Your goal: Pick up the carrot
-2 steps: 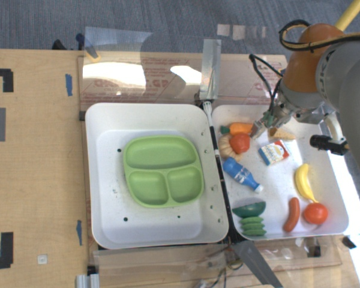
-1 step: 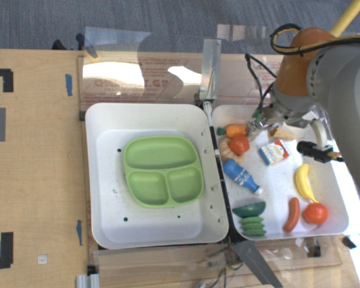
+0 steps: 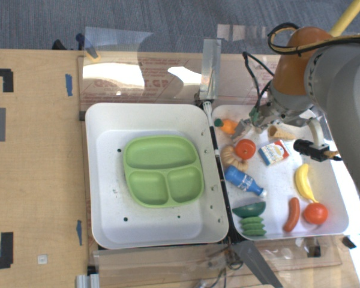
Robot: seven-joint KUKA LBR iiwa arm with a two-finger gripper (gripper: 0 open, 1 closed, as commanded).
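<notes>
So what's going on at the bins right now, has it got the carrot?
Not yet, as far as the view shows. The arm reaches in from the right, and its gripper hangs over the back of the right bin, a little to the right of the carrot. The carrot lies in that bin's back left corner, next to a tomato and a blue bottle. The green divided plate sits in the left bin.

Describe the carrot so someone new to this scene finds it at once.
Look in the right-hand white bin, at its far left corner beside the divider. The carrot lies there: small, orange, with a green tip. The nearby tomato is round and red.
</notes>
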